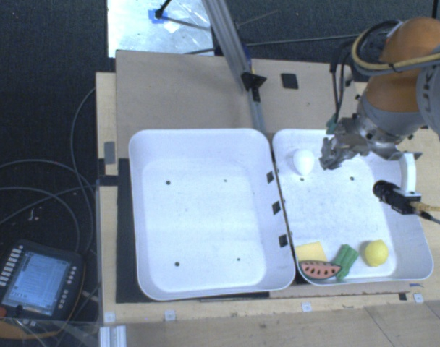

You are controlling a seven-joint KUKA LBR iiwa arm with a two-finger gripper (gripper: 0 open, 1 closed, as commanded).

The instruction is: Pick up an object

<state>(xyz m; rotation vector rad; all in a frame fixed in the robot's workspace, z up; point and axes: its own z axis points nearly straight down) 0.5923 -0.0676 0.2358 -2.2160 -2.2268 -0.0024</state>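
On the bench (176, 92), far left corner area, one handheld control pad (33, 277) lies on the floor beside it, screen lit, cables looping nearby. Two white bins sit side by side on the bench.

Left bin (198, 212): bare white floor with a few small dark dots.

Right bin (350, 208): five loose things counted.
- One white egg-shaped object (304, 162) near the far left corner, by the wall shared with the left bin.
- One yellow wedge (311, 251) at the near left corner.
- One watermelon slice (320, 270) just in front of the wedge, against the near rim.
- One green piece (345, 259) just beside the slice, to its right, tilted.
- One lemon (375, 252) near the near right corner, apart from the green piece.

One arm (404, 71), grey and orange, reaches over the far right part of this bin. One gripper (333, 159) hangs just right of the white egg-shaped object, close to it; contact cannot be judged. Whether the tool is parted or closed cannot be told at this angle. Nothing visibly held.

One black fitting (388, 193) sits at the right rim.
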